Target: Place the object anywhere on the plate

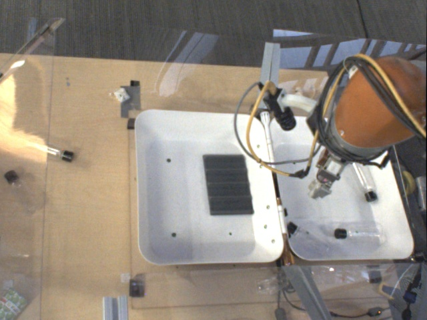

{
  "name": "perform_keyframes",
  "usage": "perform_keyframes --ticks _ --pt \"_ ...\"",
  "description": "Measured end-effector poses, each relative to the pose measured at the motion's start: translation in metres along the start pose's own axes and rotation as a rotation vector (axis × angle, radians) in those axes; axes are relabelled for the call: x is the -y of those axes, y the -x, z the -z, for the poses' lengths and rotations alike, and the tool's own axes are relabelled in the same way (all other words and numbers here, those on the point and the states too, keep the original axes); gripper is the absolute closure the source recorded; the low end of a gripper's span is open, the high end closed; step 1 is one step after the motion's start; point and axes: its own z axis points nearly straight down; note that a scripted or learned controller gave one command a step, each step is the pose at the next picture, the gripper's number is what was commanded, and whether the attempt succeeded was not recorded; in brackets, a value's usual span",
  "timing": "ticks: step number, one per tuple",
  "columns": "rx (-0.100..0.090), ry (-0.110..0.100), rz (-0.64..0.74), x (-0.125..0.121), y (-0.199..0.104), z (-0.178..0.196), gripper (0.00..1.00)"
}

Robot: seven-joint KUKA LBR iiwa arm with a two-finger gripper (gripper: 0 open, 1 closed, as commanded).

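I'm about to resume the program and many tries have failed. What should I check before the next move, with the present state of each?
1. Dark ribbed rectangular plate lies flat in the left white bin: ok.
2. Plate surface bare for placing: ok.
3. Tool hangs above the right white bin: ok.
4. Object between the tool's fingers: cannot tell.
5. Clear tube with a black cap lies on the right bin's floor, apart from the tool: ok.
6. Second clear tube lies near the right bin's far side: ok.
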Motion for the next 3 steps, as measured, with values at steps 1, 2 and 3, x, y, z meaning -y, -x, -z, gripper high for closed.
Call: perform_keyframes --ticks 1,2,3 --pt "0.000 0.000 -0.183 0.053 0.077 -0.024 1.00" --pt "0.001 0.001 0.342 0.096 0.107 -0.022 1.00" --pt "0.002 -0.001 0.182 0.223 0.032 -0.022 1.00"
